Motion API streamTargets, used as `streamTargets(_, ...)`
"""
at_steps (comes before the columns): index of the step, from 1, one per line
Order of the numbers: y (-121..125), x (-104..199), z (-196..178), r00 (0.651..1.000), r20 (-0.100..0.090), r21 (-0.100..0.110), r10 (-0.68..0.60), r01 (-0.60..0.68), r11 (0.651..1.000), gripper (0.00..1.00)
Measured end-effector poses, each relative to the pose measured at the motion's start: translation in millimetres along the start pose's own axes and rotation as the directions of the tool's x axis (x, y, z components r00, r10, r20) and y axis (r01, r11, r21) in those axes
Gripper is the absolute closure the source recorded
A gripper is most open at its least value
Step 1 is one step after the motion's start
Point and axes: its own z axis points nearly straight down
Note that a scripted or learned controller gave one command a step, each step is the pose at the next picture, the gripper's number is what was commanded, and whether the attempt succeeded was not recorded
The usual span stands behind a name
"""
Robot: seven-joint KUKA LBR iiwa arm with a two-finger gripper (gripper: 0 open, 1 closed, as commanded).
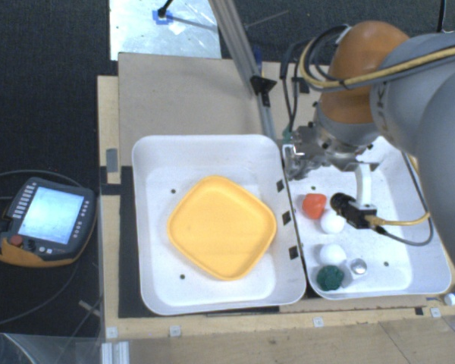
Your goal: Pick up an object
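My gripper hangs over the upper left corner of the right bin, close to the wall between the two bins. Just below and to its right lies a small red-orange object. Past that are a white ball, a second white ball, a dark green object and a small silver piece. Nothing shows in the gripper. The grey arm with its orange band covers the upper right part of this bin.
A yellow square plate lies in the middle of the left bin. A black connector with a yellow cable hangs off the arm over the right bin. A teach pendant sits left of the bench.
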Motion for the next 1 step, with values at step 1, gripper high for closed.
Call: streamTargets(1, 16.7, 49.0, 0.1, 1.0, -0.002, 0.0, -0.001, 0.001, 1.0, 1.0)
